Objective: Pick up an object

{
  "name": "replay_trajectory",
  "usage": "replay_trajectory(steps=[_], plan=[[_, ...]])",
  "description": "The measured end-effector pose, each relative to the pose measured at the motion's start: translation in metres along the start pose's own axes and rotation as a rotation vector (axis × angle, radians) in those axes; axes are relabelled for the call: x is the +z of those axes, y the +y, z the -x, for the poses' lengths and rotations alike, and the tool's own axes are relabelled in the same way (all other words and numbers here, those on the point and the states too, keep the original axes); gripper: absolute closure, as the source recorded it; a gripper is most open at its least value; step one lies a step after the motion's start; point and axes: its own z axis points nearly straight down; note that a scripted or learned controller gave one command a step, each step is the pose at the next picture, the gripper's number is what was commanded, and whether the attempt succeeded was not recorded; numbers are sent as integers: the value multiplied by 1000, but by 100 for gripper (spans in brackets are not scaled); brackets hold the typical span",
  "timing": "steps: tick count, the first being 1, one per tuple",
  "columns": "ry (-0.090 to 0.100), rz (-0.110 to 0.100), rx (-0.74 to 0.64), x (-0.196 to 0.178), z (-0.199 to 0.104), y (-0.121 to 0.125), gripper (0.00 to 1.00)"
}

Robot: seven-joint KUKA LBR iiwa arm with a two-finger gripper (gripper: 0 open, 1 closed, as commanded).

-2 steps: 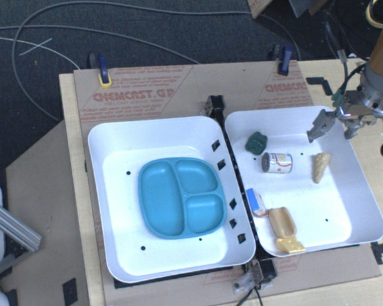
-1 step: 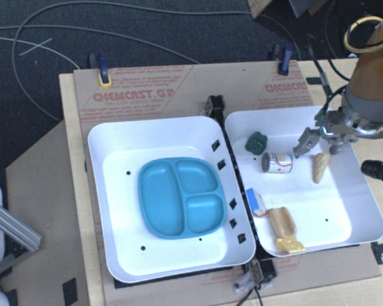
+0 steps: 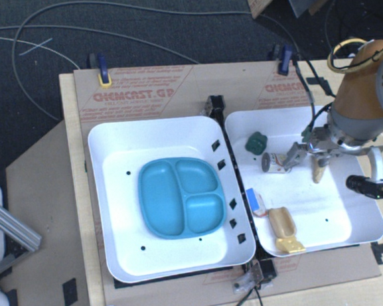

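Note:
In the right bin (image 3: pixel 358 231), a dark green lump (image 3: pixel 256 142) lies near the back left. A small grey cylinder-like piece (image 3: pixel 267 162) rests just in front of it. A blue and white strip (image 3: pixel 254 201) lies along the left wall, and a tan and yellow scoop-shaped object (image 3: pixel 285 229) sits at the front. My gripper (image 3: pixel 304 165) hangs over the middle of this bin, open. One finger (image 3: pixel 290 155) points toward the grey piece and almost reaches it. The other finger (image 3: pixel 318 170) points down over bare floor. Nothing sits between them.
The left bin (image 3: pixel 108 189) holds a blue divided plate (image 3: pixel 181 196). A row of black clips (image 3: pixel 224 179) runs along the wall between the bins. A black fitting (image 3: pixel 364 184) juts over the right bin's right edge. Clamps and cables sit at the bench's back.

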Motion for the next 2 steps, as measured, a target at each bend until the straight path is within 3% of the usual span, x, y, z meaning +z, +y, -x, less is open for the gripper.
replay_trajectory(steps=[1, 2], plan=[[-1, 1, 0, 39, -1, 0, 0], [-1, 7, 0, 25, -1, 1, 100]])
